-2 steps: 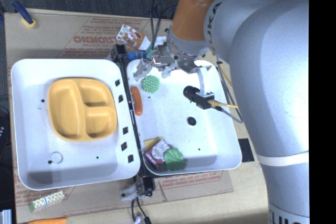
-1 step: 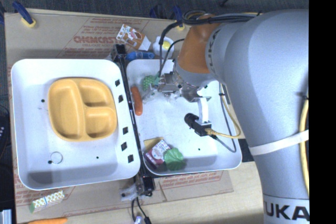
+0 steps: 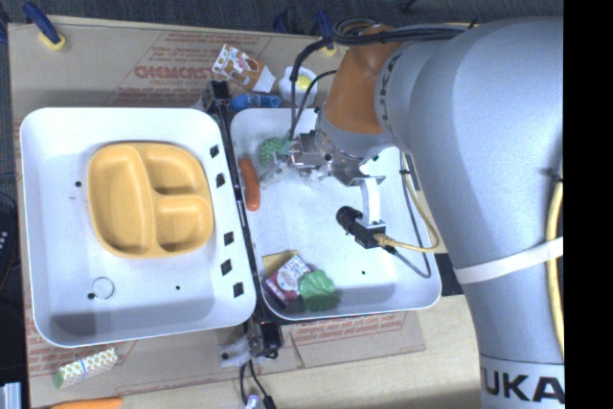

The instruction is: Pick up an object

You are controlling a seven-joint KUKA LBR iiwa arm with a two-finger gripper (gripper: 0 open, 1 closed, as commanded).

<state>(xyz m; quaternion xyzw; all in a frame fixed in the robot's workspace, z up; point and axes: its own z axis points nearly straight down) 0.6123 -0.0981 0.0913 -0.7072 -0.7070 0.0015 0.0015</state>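
My gripper (image 3: 299, 156) hangs low over the upper left part of the right bin (image 3: 412, 287), under the arm's orange band (image 3: 352, 96). A small green object (image 3: 272, 149) lies just to its left, close to or touching it. An orange sausage-shaped piece (image 3: 250, 184) rests along the bin's left wall, below the green object. At the bin's front edge lie a red packet (image 3: 286, 284) and a green lump (image 3: 318, 286) side by side. The arm's wrist hides the bin's upper middle.
The left bin (image 3: 57, 302) holds a yellow divided tray (image 3: 148, 198). A blue item (image 3: 255, 101) and a small printed packet (image 3: 233, 64) lie behind the bins. A black cable plug (image 3: 356, 225) hangs from the arm over the right bin. The big grey arm covers the right side.
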